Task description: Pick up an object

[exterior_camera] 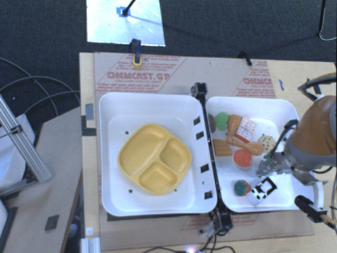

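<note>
Left bin [113, 157] white, holding yellow divided tray [154, 157]. Right bin [287, 109] white: green ball [221, 119], orange-red round piece [243, 158], green-and-red toy [242, 187], black-and-white patterned block [261, 191]. Arm [316, 136] grey with orange band.

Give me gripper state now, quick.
Gripper: cannot be told from this view; it sits low in the right bin above the black-and-white toy.
</note>
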Robot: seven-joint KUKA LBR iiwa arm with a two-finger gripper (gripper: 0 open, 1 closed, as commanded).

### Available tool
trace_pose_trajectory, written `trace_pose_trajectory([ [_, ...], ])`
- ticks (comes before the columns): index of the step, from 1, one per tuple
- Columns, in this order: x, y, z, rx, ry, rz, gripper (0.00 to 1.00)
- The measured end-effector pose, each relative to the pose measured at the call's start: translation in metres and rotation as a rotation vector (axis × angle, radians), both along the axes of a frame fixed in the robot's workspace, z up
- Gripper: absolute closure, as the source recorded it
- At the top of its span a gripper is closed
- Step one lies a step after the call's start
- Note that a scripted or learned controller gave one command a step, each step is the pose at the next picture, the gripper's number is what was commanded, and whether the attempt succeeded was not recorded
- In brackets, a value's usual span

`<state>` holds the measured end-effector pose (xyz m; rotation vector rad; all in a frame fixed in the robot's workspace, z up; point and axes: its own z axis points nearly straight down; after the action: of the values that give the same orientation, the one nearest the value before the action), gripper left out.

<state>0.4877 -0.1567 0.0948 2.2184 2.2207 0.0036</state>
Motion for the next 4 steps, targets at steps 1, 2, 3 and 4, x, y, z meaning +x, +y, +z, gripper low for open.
trace_pose_trajectory([
  [1, 0.000, 0.064, -0.011, 0.004, 0.003, 0.007, 1.00],
  [2, 0.002, 0.067, 0.114, -0.002, -0.012, 0.004, 1.00],
  [3, 0.000, 0.124, 0.089, 0.003, 0.003, 0.008, 1.00],
  [4, 0.000, 0.121, 0.090, 0.001, 0.001, 0.002, 0.00],
])
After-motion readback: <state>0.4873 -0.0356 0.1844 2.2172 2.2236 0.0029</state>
